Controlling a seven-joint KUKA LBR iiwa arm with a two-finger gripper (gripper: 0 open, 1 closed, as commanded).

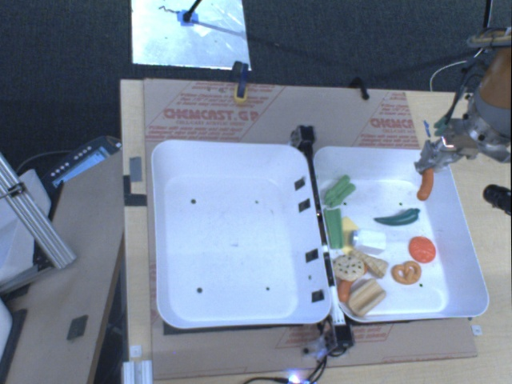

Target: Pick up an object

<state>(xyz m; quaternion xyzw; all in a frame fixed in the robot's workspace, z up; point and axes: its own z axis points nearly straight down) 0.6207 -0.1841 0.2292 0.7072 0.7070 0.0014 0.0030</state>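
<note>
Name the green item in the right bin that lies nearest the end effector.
The dark green chili pepper, alone mid-bin; the lighter green pieces sit against the divider, farther from the end effector.

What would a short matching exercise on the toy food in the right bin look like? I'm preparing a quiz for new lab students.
Things:
1. pretzel
2. green chilli
3. tomato
4. bread roll

Descriptions:
A. dark green, curved, mid-bin
B. tan, nearest the bin's front edge
C. round, red-orange, right of centre
D. brown, knotted, just below the tomato

Pairs: 1-D, 2-A, 3-C, 4-B
</note>
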